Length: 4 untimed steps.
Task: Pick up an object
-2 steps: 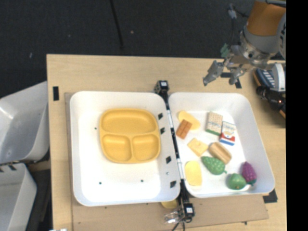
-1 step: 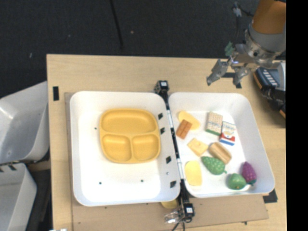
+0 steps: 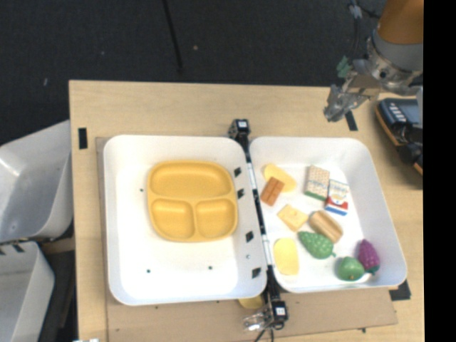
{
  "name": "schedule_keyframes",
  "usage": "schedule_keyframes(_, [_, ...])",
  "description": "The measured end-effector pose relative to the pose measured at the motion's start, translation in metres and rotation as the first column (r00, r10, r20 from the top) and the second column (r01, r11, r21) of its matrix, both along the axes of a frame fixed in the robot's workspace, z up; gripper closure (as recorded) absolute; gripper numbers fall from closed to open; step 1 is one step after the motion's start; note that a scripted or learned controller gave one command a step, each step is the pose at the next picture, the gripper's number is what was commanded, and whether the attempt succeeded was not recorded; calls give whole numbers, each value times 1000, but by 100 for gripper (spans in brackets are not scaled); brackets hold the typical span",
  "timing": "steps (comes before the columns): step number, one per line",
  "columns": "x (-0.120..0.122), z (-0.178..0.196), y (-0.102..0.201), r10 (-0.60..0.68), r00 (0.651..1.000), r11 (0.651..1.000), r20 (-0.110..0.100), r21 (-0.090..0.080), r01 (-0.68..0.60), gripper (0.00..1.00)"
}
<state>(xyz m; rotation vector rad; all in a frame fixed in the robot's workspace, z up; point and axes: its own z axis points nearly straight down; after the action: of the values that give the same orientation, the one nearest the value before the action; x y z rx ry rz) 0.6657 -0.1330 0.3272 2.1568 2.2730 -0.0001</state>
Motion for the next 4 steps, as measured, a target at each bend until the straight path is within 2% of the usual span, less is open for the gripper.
schedule_keyframes(1, [-32,-36,-69,-58,998,998,-8,3,58,100])
schedule_keyframes(2, [-73,-54,-98,-55,998,999,-7,3,55,100])
schedule_keyframes(3, [-136,-38,-96,-54,999,999,-7,6,54,100])
schedule_keyframes(4, [-132,-28,-97,-53,999,999,-2,3,53,100])
